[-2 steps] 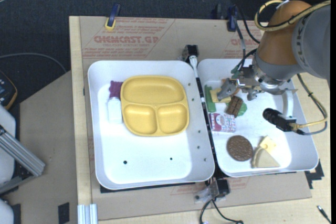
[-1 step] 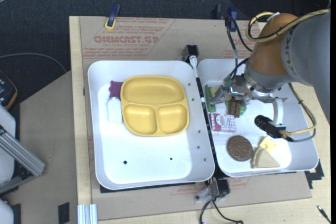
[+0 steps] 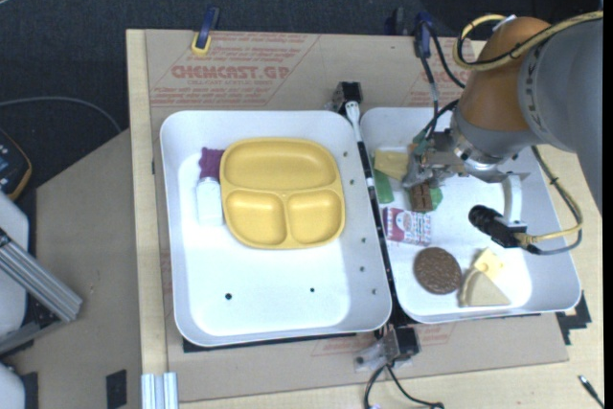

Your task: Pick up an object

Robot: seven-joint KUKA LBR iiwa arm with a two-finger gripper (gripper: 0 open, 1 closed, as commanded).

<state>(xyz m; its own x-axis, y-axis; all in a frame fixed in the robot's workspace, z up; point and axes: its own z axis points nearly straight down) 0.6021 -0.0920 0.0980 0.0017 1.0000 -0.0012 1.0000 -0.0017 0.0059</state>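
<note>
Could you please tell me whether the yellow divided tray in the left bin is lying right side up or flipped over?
Right side up: the yellow divided tray shows three open compartments facing upward.

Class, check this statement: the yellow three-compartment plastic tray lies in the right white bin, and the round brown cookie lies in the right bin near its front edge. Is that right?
One part is wrong. The camera view shows the yellow three-compartment plastic tray in the left white bin, not the right one. The round brown cookie does lie in the right white bin, near its front edge.
</note>
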